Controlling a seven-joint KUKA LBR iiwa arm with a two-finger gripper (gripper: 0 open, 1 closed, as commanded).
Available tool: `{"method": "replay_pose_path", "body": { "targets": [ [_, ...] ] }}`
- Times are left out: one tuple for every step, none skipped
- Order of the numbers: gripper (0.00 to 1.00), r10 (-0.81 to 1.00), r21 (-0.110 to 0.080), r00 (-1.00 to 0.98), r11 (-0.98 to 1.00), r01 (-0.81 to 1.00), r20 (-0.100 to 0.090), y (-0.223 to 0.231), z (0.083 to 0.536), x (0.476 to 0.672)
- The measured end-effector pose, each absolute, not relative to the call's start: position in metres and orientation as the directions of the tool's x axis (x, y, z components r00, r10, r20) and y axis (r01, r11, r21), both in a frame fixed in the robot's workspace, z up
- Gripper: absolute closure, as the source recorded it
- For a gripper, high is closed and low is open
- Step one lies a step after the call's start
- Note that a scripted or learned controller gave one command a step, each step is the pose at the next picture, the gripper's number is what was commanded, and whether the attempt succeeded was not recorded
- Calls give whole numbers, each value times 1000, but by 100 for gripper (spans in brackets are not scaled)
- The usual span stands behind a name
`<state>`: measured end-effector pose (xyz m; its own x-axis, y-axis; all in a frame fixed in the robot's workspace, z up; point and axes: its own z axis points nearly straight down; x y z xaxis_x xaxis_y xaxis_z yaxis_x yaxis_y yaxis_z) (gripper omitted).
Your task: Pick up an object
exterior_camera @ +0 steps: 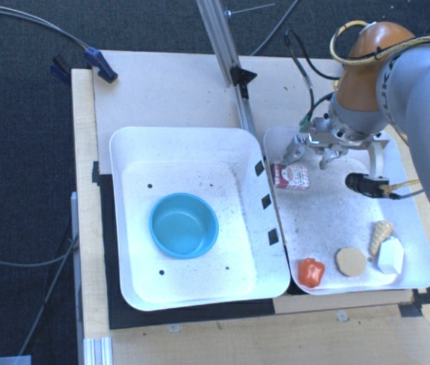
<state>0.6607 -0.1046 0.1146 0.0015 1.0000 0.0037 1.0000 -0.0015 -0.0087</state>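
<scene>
In the right bin (420, 276), toward ten o'clock, the tool (315, 152) hovers just beside a small red-and-white carton (291, 176), its state impossible to tell, so the approach seems underway and descent onto the carton comes next.

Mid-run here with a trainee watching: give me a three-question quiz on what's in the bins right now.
1. True or false: the blue bowl sits in the left bin.
2. Which lies nearest the gripper? A) red-and-white carton B) red pepper C) round cookie
3. Fill in: the pepper lies near the right bin's ____ edge.

Key: 1 true; 2 A; 3 front.
</scene>
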Motion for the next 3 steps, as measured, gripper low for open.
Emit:
{"method": "replay_pose_path", "body": {
  "targets": [
    [0,1000,-12,0,0,1000,4,-104,100,661],
    [100,1000,-4,1,-1,1000,5,-103,113,663],
    [100,1000,1,-1,1,1000,1,-97,160,671]
  ]
}}
